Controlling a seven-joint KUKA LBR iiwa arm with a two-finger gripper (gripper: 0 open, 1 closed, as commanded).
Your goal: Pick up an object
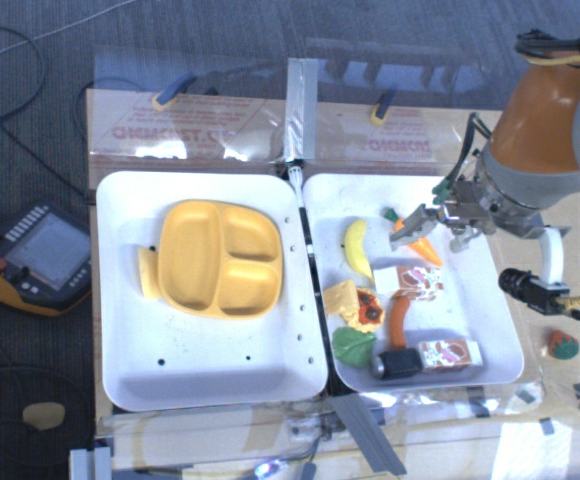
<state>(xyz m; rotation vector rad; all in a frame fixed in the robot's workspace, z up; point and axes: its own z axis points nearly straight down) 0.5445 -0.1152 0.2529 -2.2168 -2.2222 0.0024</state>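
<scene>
Gripper [422,226] hovers over right bin [500,338]; dark carpet [30,98] surrounds bench [120,118].

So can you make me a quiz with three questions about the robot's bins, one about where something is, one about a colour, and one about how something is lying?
1. Where is the banana?
A. right bin
B. left bin
C. on the floor

2. What colour is the divided tray?
A. blue
B. yellow
C. red

3. How is the tray sitting?
A. standing on its edge
B. hanging from the gripper
C. lying flat in its bin

Answers: 1 A, the banana lies near the right bin's left wall. 2 B, the tray is plainly yellow. 3 C, it lies flat in the left bin, while the gripper is over the right bin.
</scene>
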